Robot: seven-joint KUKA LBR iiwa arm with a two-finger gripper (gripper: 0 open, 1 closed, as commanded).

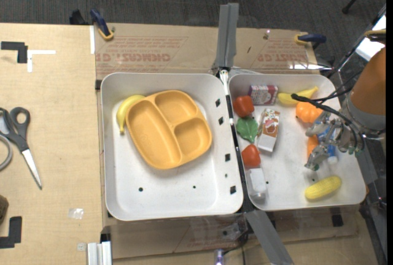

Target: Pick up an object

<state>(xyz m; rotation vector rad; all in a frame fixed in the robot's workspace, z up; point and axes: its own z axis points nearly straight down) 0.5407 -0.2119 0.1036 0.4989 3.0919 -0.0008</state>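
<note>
The gripper (319,150), fingers unclear to me, is hovering just above the yellow corn (323,188); it risks nudging it away.

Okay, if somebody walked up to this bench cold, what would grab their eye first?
Probably the big orange divided plate lying in the left bin, with a yellow banana tucked against its upper left rim. Next, the cluttered right bin, where the claw hangs over the right side, just above a yellow corn-like piece.
</note>
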